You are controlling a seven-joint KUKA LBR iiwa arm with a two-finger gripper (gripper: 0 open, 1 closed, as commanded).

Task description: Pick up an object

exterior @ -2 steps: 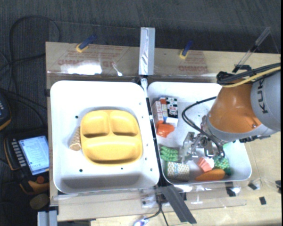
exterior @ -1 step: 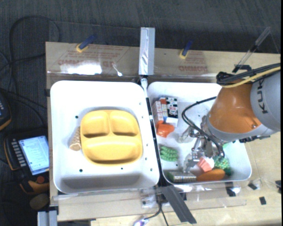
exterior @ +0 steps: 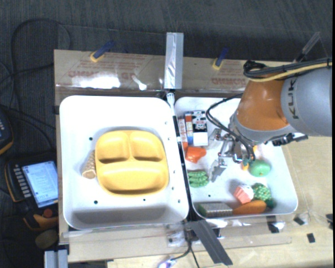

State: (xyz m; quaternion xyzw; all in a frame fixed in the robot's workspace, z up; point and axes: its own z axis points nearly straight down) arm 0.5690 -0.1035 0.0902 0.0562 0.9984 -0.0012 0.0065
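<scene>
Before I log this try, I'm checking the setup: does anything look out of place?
One thing: a waffle cone lies on its side in the left bin, wedged against the yellow tray, not on it.

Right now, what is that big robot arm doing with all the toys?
The robot arm's gripper hangs over the right bin, among toy foods: a green apple, a carrot and a cupcake. Nothing sits between its fingers. The left bin holds a yellow tray.
</scene>
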